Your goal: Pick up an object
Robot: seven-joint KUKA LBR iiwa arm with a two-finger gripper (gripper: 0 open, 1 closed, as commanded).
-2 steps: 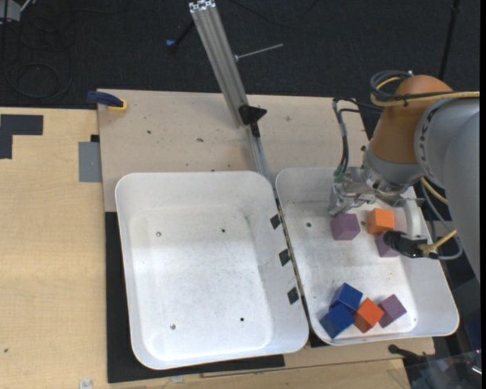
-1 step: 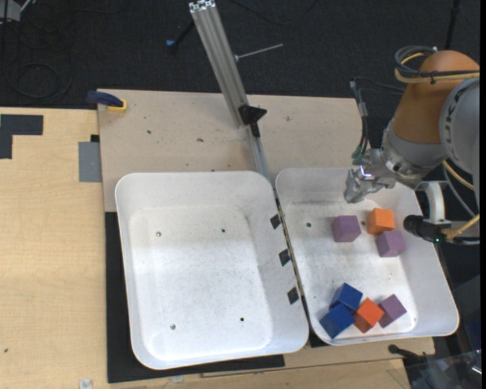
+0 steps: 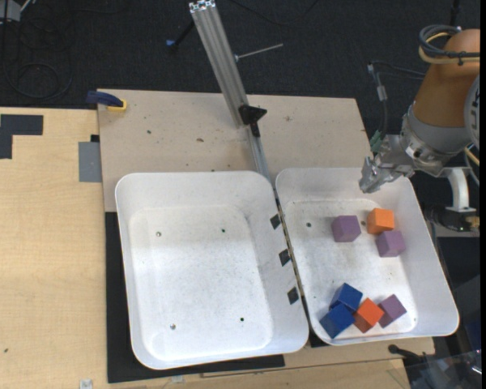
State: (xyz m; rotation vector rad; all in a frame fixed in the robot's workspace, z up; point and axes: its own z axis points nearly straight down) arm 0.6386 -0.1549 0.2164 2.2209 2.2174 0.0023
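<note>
- My gripper (image 3: 374, 177) hangs over the far right corner of the right bin (image 3: 437, 286), at the end of my grey wrist below the orange band.
- The nearest thing I could take is the orange cube (image 3: 381, 220). It lies just toward the camera from my gripper, a little down the bin, close but apart from me.
- That orange cube sits between two purple cubes: one (image 3: 346, 228) just beside it toward the bin divider, another (image 3: 390, 242) touching or nearly touching its near side. I judge the crowding leaves little room to come down around it.
- The cubes have no long axis to speak of, so I judge that only squaring up to their faces matters, not a lengthwise line.
- A second cluster lies well apart at the bin's near end: two blue cubes (image 3: 343, 308), another orange cube (image 3: 368, 315) and a purple cube (image 3: 392, 308), packed against each other.
- The left bin (image 3: 138, 193) holds nothing I could pick.
- As for my grip: I cannot tell from this slant how it stands. I see nothing held there, and it touches no cube.
</note>
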